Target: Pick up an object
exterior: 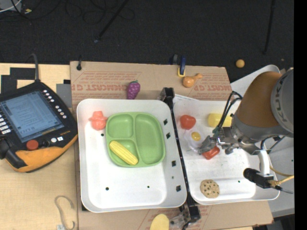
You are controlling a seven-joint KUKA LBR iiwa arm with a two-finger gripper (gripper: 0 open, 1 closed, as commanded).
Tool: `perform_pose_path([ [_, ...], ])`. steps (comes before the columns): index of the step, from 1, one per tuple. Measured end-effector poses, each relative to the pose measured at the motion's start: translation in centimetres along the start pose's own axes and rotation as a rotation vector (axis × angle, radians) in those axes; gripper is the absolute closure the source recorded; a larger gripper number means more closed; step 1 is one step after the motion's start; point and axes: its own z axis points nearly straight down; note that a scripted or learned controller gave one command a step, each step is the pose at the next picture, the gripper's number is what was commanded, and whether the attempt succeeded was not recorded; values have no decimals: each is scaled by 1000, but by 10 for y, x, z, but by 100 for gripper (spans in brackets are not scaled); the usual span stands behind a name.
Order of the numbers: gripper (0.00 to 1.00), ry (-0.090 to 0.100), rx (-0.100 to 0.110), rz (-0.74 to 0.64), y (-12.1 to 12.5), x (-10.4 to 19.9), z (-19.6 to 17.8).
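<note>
While a round chocolate-chip cookie [209,188] lies near the front edge of the right white bin [230,195], the two-finger gripper [211,147] sits low over that bin's middle, reaching in from the right on the grey arm with its orange band [256,97]. Its dark fingers [207,143] are closed narrowly around a small red toy piece [210,153], which shows between and just below them. Just beside the gripper, toward the back, is a small yellow piece [195,136], then a red tomato-like toy [187,121] and a yellow block [217,119] near the arm. Over in the left white bin [124,195], a green divided plastic plate [144,138] holds a yellow corn cob [123,153] in its front compartment; a pink toy [98,120] lies just beside the plate's far left corner. Farther back on the cardboard lie purple toy grapes [133,88] and an orange pear-shaped toy [190,80].
</note>
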Motion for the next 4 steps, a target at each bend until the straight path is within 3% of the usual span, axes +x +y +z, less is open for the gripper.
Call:
perform_pose_path([
  [1,0,-1,-2,0,0,2,48],
  [2,100,0,-3,8,0,0,35],
  [4,100,-2,-8,1,0,13,-67],
])
